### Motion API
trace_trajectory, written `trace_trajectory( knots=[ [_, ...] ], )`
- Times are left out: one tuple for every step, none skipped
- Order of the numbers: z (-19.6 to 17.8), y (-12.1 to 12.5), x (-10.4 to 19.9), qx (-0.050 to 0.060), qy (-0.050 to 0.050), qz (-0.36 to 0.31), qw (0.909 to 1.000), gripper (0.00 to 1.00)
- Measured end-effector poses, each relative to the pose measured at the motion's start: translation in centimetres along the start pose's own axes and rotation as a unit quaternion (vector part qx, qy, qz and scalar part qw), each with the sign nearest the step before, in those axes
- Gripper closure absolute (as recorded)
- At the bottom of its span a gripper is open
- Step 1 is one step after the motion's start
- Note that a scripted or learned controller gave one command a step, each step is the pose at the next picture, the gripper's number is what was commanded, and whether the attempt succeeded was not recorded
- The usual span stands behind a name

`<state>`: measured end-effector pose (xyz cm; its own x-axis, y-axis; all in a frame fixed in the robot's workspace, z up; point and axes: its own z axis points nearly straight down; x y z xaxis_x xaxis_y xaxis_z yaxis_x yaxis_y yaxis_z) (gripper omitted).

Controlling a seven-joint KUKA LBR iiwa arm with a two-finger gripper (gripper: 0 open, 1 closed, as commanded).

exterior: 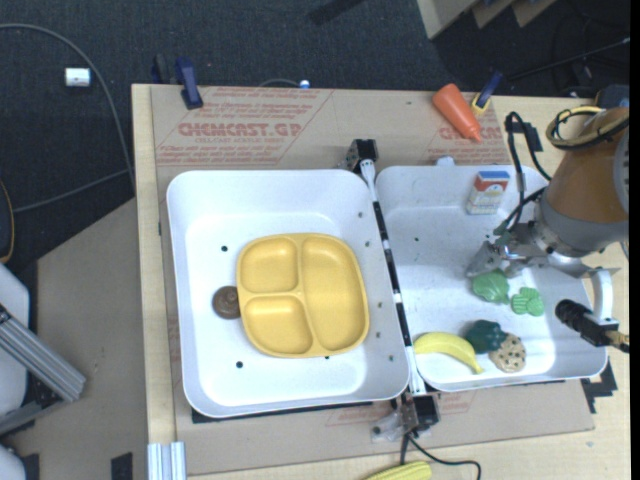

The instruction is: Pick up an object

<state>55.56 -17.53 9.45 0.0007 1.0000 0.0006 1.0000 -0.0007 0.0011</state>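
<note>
The banana (449,350) is lying at the right bin's (430,198) near edge, well below the gripper (492,260). I cannot tell the jaws' state. Just beneath them is sitting a green toy (491,287): probably light, soft, best pinched across its middle.

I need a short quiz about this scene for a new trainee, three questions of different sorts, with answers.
1. True or false: the yellow divided plate lies in the left bin.
2. Which thing lies nearest the tool? A) banana B) light green object C) cookie
3. Fill in: the small carton stands in the ____ bin.

Key: 1 true; 2 B; 3 right.
</note>
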Motion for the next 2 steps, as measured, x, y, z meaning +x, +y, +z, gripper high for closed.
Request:
trace_trajectory(
  knots=[
    [-1.7, 3.9, 6.9, 0.0, 0.0, -0.001, 1.0, 1.0],
    [-9.1, 5.6, 19.3, 0.0, 0.001, -0.002, 1.0, 1.0]
  ],
)
